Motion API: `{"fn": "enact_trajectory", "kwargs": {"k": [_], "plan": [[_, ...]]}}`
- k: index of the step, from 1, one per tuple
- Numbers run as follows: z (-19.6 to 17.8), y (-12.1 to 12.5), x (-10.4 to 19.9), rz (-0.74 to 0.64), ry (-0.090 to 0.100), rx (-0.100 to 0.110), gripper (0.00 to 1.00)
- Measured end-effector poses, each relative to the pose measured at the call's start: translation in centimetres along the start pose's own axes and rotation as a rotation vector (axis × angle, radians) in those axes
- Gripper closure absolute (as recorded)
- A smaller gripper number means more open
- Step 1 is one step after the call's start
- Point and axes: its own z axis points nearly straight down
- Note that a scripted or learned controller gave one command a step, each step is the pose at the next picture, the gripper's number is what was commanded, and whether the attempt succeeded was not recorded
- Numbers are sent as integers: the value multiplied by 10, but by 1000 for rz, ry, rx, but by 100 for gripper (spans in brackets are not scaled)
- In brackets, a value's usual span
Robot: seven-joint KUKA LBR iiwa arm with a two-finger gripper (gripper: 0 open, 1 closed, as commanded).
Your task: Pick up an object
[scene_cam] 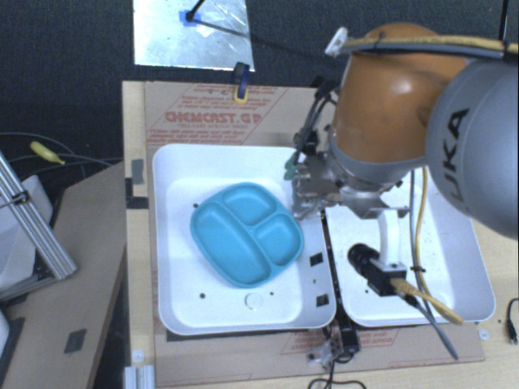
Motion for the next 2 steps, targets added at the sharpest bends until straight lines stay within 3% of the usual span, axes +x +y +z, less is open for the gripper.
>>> {"fn": "enact_trajectory", "kwargs": {"k": [1,2], "plan": [[-151,1,6,1,4,-16,100],[-94,0,75,-3,-2,6,100]]}}
